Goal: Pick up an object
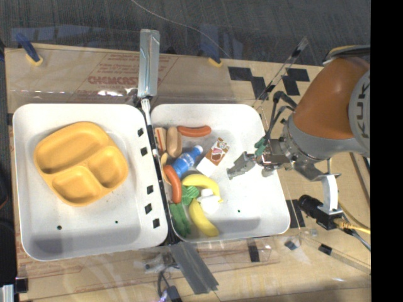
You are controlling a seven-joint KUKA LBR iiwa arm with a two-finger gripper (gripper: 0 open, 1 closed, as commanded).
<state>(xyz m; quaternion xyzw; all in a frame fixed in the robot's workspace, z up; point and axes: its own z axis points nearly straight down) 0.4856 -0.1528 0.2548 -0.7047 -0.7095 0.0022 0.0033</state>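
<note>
An end effector (242,166) hovers over the right bin (264,200), just right of the blue bottle (187,161); whether it is released or clenched cannot be told. The bottle lies amid toy food, a sausage (194,131) above and bananas (203,200) below, its long axis slanting, cap toward upper right. It looks light, stiff and slippery; a hold across its middle seems best.
</note>
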